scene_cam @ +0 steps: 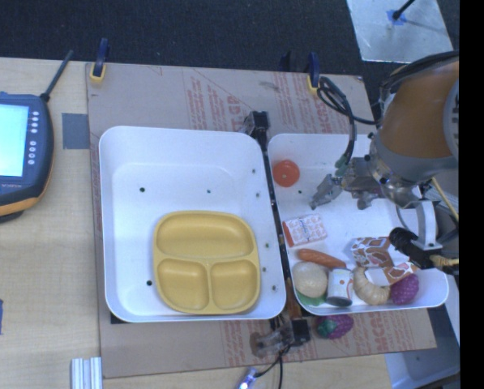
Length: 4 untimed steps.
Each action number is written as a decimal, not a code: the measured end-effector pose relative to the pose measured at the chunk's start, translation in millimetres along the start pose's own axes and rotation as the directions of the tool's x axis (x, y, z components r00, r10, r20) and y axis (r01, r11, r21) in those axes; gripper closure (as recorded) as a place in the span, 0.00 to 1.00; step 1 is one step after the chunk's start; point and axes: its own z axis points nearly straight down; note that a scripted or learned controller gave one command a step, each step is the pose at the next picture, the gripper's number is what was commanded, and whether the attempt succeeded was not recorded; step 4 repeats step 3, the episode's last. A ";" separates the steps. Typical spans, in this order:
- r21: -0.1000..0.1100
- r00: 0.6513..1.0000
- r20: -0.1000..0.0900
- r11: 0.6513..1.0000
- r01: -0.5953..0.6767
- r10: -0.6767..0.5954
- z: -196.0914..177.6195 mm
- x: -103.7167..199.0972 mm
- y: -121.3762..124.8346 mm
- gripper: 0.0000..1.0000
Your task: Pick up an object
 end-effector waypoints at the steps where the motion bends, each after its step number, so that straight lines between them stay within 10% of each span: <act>1: 0.000 1.000 -0.001 1.000 0.000 0.000 91.5 -5.9 -63.1 0.00; 2: 0.000 1.000 0.000 1.000 0.005 -0.005 81.2 -6.8 -62.3 1.00; 3: -0.003 1.000 -0.001 1.000 0.000 0.000 -1.4 53.8 33.0 1.00; 4: -0.003 1.000 -0.001 1.000 0.000 0.000 -1.4 53.8 33.0 1.00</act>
